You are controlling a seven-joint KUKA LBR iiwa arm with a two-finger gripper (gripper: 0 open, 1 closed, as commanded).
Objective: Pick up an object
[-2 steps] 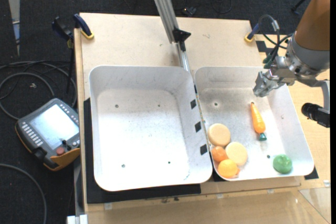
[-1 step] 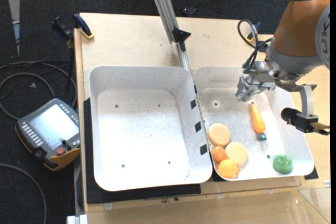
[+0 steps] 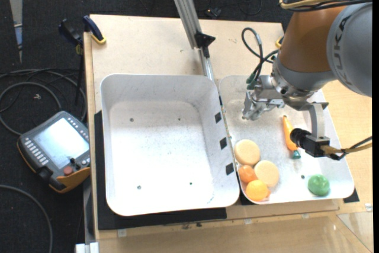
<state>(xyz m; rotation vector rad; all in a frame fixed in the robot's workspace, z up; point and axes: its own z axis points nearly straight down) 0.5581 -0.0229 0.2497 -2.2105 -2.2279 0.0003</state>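
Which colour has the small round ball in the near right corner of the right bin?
Green. The ball shows clearly in the camera view.

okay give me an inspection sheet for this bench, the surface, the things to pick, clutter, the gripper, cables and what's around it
Surface: wooden bench bearing two shallow white plastic bins, left bin and right bin.
Job's things: in the right bin, two pale round pieces, two orange balls, an orange carrot-shaped toy, a green ball.
Clutter: yellow-tipped black clamp at the bench's far left corner.
Gripper: metal two-finger gripper over the right bin's far end, nothing between its fingers.
Cables: green cable looping by the wrist; black cords on the floor.
Surroundings: grey-and-orange handheld control pendant on the floor, left.
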